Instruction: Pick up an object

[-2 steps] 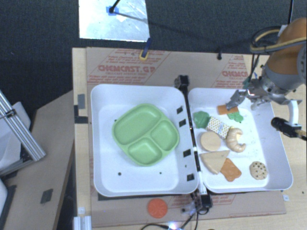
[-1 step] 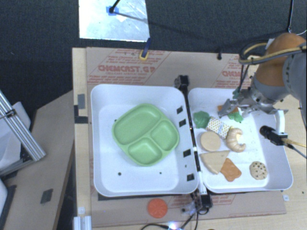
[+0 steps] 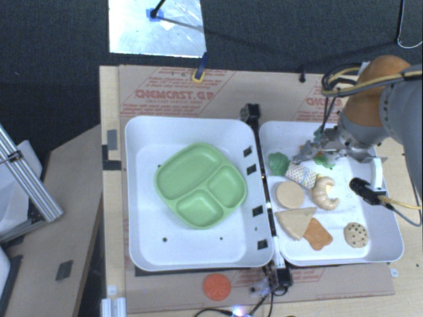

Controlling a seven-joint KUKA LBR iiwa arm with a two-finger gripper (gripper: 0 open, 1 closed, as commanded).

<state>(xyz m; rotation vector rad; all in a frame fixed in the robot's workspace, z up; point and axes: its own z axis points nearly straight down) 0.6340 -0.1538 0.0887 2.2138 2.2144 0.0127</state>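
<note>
An orange disc [image 3: 217,286] lies on the tabletop [image 3: 79,177], closest to the camera. The left bin [image 3: 142,243] holds a green plate [image 3: 200,185]. The right bin [image 3: 390,243] holds the toy food, so the arm [image 3: 377,107] reaches in there. A cookie [image 3: 356,234], orange chip [image 3: 318,234], cheese wedge [image 3: 295,221], round cracker [image 3: 289,194] and croissant [image 3: 324,192] lie close together. The jaws [image 3: 316,152] hang low at the back of the bin, just by a green thing [image 3: 278,162]. Whether they are wide or closed cannot be told. Nothing looks lifted yet.
</note>
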